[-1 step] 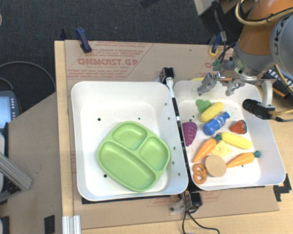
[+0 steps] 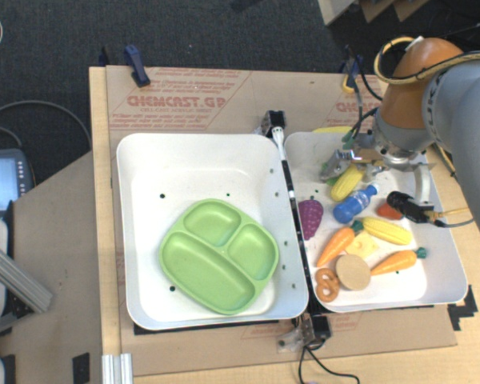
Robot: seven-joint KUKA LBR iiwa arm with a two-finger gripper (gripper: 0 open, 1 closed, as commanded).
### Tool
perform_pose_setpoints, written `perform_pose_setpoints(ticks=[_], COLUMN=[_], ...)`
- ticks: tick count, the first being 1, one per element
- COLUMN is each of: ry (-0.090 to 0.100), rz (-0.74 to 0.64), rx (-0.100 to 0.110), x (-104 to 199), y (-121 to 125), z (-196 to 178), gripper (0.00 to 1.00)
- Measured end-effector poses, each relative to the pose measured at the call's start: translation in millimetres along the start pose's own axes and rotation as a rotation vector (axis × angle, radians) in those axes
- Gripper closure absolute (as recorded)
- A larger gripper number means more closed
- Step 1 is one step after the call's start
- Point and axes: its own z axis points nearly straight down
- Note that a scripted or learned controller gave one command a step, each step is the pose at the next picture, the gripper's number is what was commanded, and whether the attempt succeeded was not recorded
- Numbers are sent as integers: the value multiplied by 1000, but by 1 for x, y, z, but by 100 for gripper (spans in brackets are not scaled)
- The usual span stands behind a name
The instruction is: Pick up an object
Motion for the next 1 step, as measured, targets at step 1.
perform_pose_setpoints(ticks=[1], ry=[-1], rz=[-1], rx=[-5], x=[1], y=[1], z=[-17], gripper=[100])
